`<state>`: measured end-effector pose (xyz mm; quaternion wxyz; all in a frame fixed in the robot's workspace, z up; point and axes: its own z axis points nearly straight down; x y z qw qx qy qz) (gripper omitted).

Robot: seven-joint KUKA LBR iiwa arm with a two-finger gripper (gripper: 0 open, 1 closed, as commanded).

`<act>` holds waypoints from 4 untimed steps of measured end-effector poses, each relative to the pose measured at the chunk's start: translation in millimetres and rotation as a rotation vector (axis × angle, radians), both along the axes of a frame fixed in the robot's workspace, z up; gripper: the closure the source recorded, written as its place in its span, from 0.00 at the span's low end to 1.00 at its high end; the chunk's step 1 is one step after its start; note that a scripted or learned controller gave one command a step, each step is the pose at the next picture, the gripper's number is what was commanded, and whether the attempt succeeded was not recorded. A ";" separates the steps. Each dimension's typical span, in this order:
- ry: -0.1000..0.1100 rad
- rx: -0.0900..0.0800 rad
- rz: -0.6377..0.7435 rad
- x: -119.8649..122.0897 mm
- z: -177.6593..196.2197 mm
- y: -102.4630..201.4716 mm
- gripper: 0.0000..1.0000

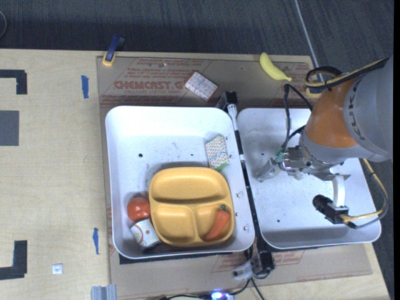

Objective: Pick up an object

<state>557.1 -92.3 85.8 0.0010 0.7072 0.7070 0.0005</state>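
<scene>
While arm reaches in from right, gripper (270,167) sits low over right bin (312,230), near that bin's left wall, about mid-height of bin. Whether it is open or closed, or has hold of anything: cannot tell from this angle; small and blurred there. Nothing clearly seen in its grasp.

Behind gripper: grey wrist w/ orange band (328,127), black cables looping over it. A black fitting on a cable (330,209) hangs over right bin's floor, lower right of gripper.

Objs for picking all lie in left bin (125,130), apart from gripper, across the divider btwn bins:
- yellow compartment tray (181,199), 3 sections, lower-centre of left bin.
- orange carrot-like item (217,225) lying in tray's lower-right section.
- red-orange round item (138,209) just left of tray, touching or nearly so.
- small white cup-like item w/ orange marks (145,232) below it, at tray's lower-left corner, tilted.
- patterned packet (217,151) above tray's upper-right corner, close to bin's right wall.

Outside bins, on cardboard sheet (144,83) under them: pale patterned packet (200,85) above left bin; yellow banana (273,68) above right bin. Blue clip w/ yellow end (112,50) at sheet's upper-left corner. Wood bench (50,167) to left carries black tape marks and blue tape bits.
</scene>
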 end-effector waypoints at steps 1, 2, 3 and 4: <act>0.000 0.000 0.000 8.0 -0.3 -0.9 0.00; 0.000 0.000 0.001 17.2 -0.3 -2.3 0.00; 0.001 0.001 0.000 5.4 0.0 0.3 0.00; -0.001 0.000 0.001 25.1 -0.3 0.0 0.00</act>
